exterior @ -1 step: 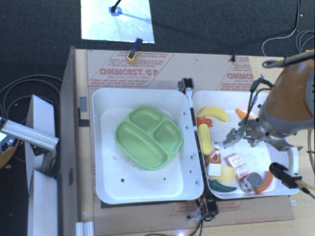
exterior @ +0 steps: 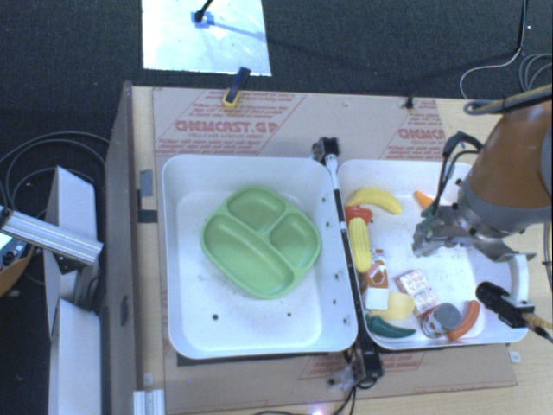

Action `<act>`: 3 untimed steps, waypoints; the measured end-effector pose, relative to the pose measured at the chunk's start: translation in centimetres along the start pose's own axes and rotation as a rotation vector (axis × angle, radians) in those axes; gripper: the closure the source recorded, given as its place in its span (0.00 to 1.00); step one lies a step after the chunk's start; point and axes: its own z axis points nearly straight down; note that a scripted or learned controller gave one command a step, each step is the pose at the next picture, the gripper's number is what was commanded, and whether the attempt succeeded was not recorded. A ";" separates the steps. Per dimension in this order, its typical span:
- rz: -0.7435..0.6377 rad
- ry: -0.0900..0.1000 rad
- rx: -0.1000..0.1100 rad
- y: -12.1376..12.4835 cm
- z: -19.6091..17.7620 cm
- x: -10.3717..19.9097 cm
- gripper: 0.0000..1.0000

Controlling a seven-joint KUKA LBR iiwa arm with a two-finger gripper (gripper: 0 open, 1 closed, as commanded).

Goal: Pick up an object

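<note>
The right bin (exterior: 453,269) holds several toy foods. A yellow banana (exterior: 373,199) lies at its back and an ear of corn (exterior: 359,243) runs along its left wall. An orange carrot piece (exterior: 422,200) sits near the back. A red-and-white packet (exterior: 417,290), a grey disc (exterior: 446,316), an orange sausage (exterior: 467,319), a yellow wedge (exterior: 399,305) and a green pepper (exterior: 390,327) crowd the front. My gripper (exterior: 429,237) hangs low over the bin's middle, right of the corn and above the packet. Nothing shows in its grasp.
A green divided plate (exterior: 261,241) lies in the left bin (exterior: 173,258). The bins share a dark divider rail (exterior: 340,223). A black cylinder (exterior: 501,303) juts over the right bin's front right corner. The arm's orange band (exterior: 518,162) covers that bin's right side.
</note>
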 end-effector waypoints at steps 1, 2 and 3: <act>-0.009 0.004 -0.001 4.7 1.2 8.8 1.00; 0.002 0.000 0.002 4.5 1.2 8.1 0.00; 0.004 -0.002 -0.004 11.1 1.1 4.3 0.00</act>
